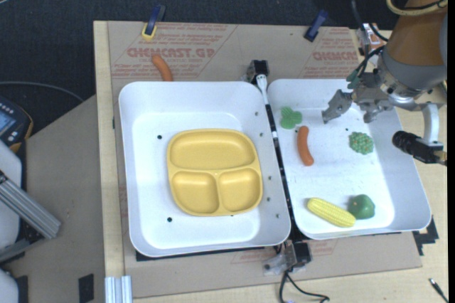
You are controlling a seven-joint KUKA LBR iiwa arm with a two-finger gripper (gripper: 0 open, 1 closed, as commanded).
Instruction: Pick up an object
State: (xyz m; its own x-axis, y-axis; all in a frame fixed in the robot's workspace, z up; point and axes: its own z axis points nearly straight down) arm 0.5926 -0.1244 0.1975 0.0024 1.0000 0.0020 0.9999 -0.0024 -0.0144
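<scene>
The pincer point(353, 106) hangs over the upper part of the right bin point(398, 184), its two fingers spread apart with nothing between them. One finger point(335, 107) points down and left; the other sits nearer the wrist. The grey arm point(416, 31) with its orange band enters from the right.

Objects in the right bin:
- A green leafy piece point(289, 117) lies near the bin's upper left, to the left of the pincer.
- A red-orange sausage point(305, 145) lies just below and right of it, lengthwise along the bin.
- A broccoli floret point(361, 144) lies to the right of the sausage, below the pincer.
- A yellow corn cob point(330, 212) lies near the lower edge, touching or just beside a green pepper point(362, 206).

The left bin point(142, 173) holds a yellow three-compartment tray point(213, 171). A second sausage point(162, 67) lies on the tabletop point(213, 45) above the left bin.
</scene>
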